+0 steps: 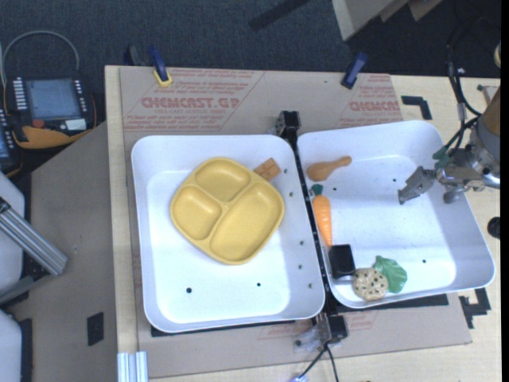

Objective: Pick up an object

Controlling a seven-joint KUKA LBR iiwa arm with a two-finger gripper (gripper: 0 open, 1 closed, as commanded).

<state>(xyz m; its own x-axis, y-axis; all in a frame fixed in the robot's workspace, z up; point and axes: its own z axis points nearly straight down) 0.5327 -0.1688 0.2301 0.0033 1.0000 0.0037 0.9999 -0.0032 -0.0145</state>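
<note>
Gripper [430, 187] over right bin [445, 261], upper right part; fingers spread apart, nothing between them. Left bin [159, 293] beside it carries yellow divided plate [227, 210]. Along right bin's left wall: carrot [321, 219]. Drumstick [328, 168] near its upper left corner. Green leaf [391, 273], cookie [368, 283], black block [342, 260] near its lower left corner.

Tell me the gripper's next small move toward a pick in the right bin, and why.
Probably shift the gripper toward the left side of the right bin before descending. It hovers over bare floor near the bin's right side with its fingers apart and nothing between them, while the carrot, the drumstick, the black block, the cookie and the green leaf all lie to its left.
</note>
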